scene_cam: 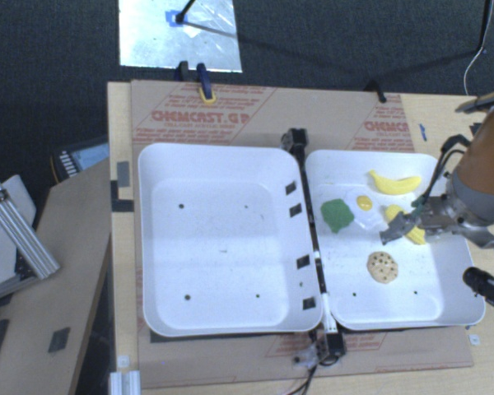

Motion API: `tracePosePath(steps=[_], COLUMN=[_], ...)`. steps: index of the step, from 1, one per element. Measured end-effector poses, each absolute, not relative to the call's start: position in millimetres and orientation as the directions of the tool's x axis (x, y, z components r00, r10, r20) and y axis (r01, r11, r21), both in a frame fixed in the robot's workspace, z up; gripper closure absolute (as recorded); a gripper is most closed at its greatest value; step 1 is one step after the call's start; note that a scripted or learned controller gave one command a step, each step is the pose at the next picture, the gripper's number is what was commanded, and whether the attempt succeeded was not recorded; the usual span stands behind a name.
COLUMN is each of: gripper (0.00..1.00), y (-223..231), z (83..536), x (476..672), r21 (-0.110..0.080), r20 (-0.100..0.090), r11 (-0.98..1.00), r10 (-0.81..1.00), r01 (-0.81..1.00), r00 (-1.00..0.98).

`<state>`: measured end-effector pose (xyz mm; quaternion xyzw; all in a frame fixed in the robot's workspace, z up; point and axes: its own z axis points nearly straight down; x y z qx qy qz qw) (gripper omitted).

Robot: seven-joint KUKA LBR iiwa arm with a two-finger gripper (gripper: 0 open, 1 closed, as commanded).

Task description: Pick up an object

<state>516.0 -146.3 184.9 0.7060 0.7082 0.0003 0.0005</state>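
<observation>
Right now, hand (403,225) in rt bin (453,307) touching small yellow piece (415,236); grip state can't tell.

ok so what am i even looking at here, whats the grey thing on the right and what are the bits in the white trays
This is one picture, taken by a fixed camera above a bench, looking down at a slant. The grey thing with the orange band is a robot arm reaching in from the right. At its end is a two-finger gripper, the part meant to pick things up.

On the bench sit two shallow white bins side by side. In this view the left bin shows bare white floor. The right bin holds small toy-like items: a banana, a green piece, what looks like a fried egg, a cookie, and a yellow item right at the gripper's tip.

Whether the gripper has actually caught anything is unclear from this angle.
</observation>
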Motion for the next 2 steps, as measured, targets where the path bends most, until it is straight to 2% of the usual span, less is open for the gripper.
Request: tracePosePath(steps=[1, 2], gripper=[1.0, 1.0], y=[-146, -37], z=[196, 184], x=[517.1, 559.8], r21=[0.004, 0.004], r20=[-0.001, 0.004], r11=[0.005, 0.015], r10=[1.0, 1.0], r01=[1.0, 1.0], r00=[-0.005, -0.015])
